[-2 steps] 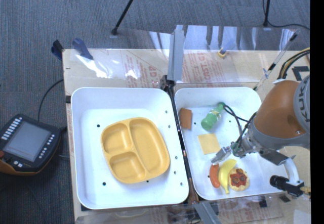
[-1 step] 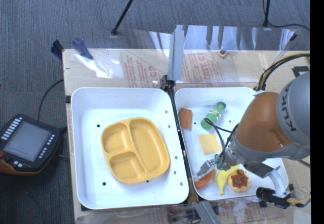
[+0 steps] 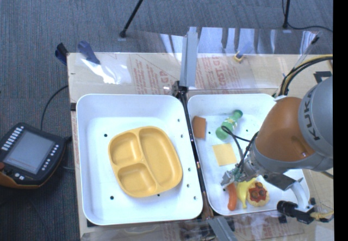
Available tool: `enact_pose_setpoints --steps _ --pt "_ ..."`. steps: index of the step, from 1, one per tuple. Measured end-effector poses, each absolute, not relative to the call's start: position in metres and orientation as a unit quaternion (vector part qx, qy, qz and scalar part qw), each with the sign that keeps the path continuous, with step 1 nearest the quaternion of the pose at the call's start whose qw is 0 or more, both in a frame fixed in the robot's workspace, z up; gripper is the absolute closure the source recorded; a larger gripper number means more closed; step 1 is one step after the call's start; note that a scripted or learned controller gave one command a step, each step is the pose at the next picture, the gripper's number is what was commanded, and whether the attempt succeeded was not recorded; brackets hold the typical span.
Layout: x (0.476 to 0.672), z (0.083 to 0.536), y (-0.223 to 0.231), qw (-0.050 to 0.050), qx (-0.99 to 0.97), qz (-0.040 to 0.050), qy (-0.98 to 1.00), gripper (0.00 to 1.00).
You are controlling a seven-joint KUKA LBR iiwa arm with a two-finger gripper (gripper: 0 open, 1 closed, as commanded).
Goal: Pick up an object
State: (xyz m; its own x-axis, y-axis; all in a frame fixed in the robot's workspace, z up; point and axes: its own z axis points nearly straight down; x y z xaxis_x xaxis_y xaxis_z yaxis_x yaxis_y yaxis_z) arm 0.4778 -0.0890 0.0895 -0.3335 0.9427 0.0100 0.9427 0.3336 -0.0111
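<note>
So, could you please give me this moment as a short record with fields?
left bin: holds a yellow divided plate
right bin: holds a brown block, a green bottle, a yellow slice, a carrot and a small pizza
arm: reaches in from the right, over the right bin
tool: low in the right bin, just above the carrot
grasp: cannot be judged

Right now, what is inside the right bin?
The right bin holds a brown block, green bottle, yellow slice, carrot and small pizza. The arm covers its right part.
</note>
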Motion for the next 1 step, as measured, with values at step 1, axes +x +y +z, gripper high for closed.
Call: enact_pose_setpoints --steps 1 --pt "0.4902 0.1868 -0.0255 0.001 -0.593 -0.0006 -0.805 1.00"
